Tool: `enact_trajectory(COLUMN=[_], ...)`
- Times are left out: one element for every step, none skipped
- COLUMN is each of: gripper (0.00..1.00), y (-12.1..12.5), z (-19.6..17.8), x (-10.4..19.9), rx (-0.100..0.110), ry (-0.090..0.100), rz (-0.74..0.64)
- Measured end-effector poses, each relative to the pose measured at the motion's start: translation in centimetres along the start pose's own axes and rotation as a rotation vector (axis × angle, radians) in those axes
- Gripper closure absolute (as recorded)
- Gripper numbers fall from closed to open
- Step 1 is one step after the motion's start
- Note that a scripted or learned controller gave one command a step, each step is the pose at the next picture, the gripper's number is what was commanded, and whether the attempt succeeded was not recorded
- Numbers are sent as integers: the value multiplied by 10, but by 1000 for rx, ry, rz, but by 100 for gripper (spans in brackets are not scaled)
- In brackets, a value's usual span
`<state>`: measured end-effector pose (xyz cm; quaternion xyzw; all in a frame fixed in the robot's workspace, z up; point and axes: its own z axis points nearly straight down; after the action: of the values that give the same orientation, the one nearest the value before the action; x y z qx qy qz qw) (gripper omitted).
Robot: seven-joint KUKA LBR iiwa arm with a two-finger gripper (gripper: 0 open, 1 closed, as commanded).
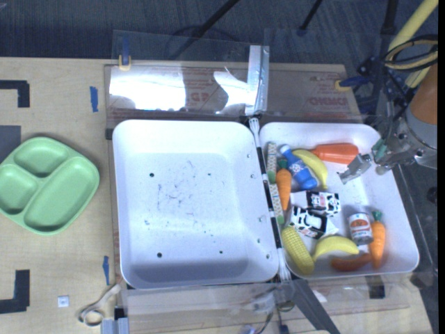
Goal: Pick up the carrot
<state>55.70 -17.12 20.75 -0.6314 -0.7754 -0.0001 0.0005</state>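
Carrots are seen in the right bin point(403, 207): one point(284, 185) at its left wall, another point(377, 238) lower right. The gripper point(361, 164) is positioned above the bin, fingers parted, nothing held. The arm is cut off at the right.

carrot point(284, 184) — orange, lying lengthwise | right bin — left edge

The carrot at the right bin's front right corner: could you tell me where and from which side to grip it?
Grip the carrot across its orange middle, coming straight down. It lies lengthwise beside the bin wall, the small can close on its other side, so the fingers should straddle its narrow width.
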Motion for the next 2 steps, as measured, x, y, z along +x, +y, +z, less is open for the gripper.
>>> enact_trajectory(gripper=[0,0], y=[15,32], z=[-40,7], x=[3,-26], rx=[-2,-1], ry=[-2,-1], rz=[217,-106])
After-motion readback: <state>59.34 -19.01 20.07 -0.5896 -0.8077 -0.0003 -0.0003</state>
